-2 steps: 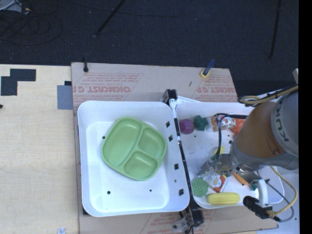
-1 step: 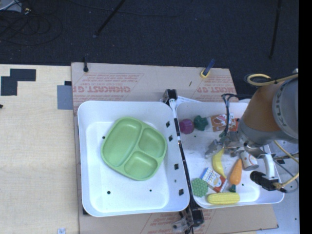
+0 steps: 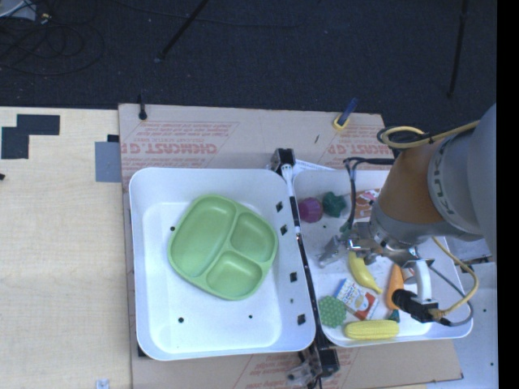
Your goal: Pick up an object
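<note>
Honestly, the arm [image 3: 422, 193] is hanging low over the right bin [image 3: 454, 327], gripper [image 3: 336, 248] down near the yellow banana [image 3: 364, 273], just below the purple ball [image 3: 310, 210]. I'd centre over the banana before squeezing, things are crowded. Can't tell if the tool is apart or together; the wrist hides part of the bin

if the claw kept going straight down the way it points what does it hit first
Likely the bare floor of the right bin, between the purple ball and banana. The claw points down; depth is unclear.
</note>
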`<action>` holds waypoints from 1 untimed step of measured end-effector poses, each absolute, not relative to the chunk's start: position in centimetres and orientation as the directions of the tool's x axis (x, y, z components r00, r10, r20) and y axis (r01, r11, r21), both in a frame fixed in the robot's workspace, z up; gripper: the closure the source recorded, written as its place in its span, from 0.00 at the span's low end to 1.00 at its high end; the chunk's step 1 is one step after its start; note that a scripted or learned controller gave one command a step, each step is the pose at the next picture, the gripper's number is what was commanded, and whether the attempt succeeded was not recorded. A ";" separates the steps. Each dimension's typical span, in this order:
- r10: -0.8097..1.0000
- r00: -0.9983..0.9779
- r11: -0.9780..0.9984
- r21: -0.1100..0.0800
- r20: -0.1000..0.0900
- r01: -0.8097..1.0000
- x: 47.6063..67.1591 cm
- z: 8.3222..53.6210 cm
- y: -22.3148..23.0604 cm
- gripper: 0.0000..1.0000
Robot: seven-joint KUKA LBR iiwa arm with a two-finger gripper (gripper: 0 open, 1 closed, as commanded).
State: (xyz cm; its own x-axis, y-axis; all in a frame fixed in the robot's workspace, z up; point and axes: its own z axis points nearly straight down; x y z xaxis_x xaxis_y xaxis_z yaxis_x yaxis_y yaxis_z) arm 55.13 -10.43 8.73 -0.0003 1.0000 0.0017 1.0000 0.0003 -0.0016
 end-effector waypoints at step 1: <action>1.000 0.000 0.000 -0.005 0.007 1.000 55.2 9.6 -10.4 1.00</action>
State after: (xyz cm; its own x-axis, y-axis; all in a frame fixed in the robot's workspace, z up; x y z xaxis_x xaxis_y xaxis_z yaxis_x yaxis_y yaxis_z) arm 55.21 -10.38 9.62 0.0001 1.0000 0.0071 1.0000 -0.0001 -0.0051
